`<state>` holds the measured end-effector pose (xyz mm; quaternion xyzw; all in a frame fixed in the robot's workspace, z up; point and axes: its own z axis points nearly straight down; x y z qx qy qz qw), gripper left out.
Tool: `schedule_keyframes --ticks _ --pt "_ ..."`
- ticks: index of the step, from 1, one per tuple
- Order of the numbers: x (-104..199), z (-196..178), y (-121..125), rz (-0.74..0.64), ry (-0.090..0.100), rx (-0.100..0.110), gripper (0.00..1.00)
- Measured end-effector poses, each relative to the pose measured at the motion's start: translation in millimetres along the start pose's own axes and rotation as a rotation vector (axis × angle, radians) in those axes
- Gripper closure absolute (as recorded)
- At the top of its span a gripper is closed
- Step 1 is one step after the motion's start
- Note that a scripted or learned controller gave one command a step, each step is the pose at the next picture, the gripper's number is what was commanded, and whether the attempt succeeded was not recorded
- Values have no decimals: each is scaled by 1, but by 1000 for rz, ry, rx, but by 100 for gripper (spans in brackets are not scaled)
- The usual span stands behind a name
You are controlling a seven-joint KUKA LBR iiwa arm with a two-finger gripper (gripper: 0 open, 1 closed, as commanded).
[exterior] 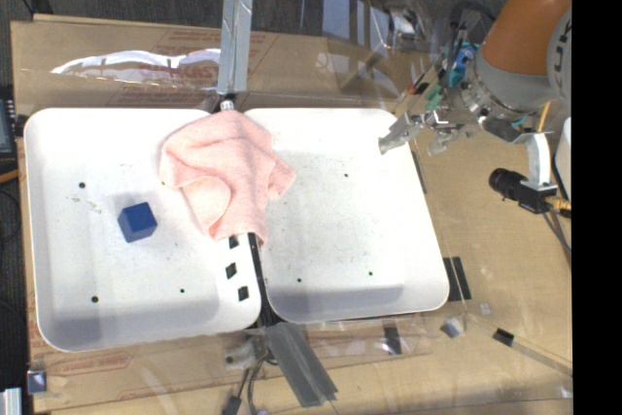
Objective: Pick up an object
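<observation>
Hovering above the far right corner of the right bin (pixel 428 238), the hand (pixel 403 136) carries nothing; whether it is released or clenched cannot be told from the camera view (the tip is small and blurred).

Two candidate objects lie away from the hand, both toward the left of the view:

1. The pink cloth (pixel 228 170) is the nearer. It is draped over the ridge where the two bins meet, part in each bin, well apart from the hand. It is crumpled, with its longer run going from the far rim toward the near side of the desk (pixel 486 238).
2. The blue cube (pixel 138 221) rests on the floor of the left bin (pixel 58 306), beyond the cloth from the hand and nearer the camera. It stands alone, with no preferred axis.

The coming move, as judged, turns on a traverse leftward across the right bin. The cloth requires the shorter travel; a descent onto its raised folds appears the most direct option.
</observation>
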<state>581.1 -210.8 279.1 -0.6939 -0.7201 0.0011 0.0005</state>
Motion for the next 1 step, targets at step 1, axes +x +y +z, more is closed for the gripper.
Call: schedule_keyframes --ticks 1 --pt "1 24 16 -30 1 2 0"
